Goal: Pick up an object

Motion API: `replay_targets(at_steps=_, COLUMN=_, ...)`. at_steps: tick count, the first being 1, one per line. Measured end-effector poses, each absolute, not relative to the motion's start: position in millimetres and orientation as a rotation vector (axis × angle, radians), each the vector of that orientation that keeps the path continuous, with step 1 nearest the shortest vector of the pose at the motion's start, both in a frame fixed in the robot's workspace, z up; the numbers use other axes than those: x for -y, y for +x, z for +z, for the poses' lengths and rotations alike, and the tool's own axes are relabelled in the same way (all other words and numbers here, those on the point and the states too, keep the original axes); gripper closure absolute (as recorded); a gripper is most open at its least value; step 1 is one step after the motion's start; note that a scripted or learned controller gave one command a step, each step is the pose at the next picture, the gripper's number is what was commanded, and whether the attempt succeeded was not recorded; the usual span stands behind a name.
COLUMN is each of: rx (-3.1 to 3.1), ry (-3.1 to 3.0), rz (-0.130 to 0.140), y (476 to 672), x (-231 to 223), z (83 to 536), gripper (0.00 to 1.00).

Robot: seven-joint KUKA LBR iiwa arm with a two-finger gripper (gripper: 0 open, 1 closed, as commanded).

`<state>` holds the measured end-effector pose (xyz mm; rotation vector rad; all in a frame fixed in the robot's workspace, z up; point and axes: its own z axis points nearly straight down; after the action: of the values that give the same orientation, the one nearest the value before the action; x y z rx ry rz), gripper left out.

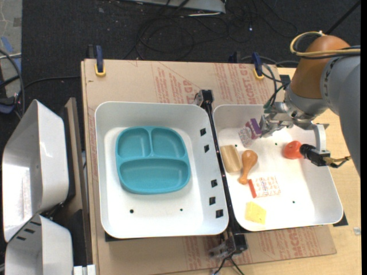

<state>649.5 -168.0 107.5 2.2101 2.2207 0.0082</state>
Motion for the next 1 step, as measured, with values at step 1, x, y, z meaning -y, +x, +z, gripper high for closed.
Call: replay_targets(at_steps=1, rx=-2.223, ry=2.216, rz=0.003, y=642.3, x=161.8, z=158.3, gripper=1.00)
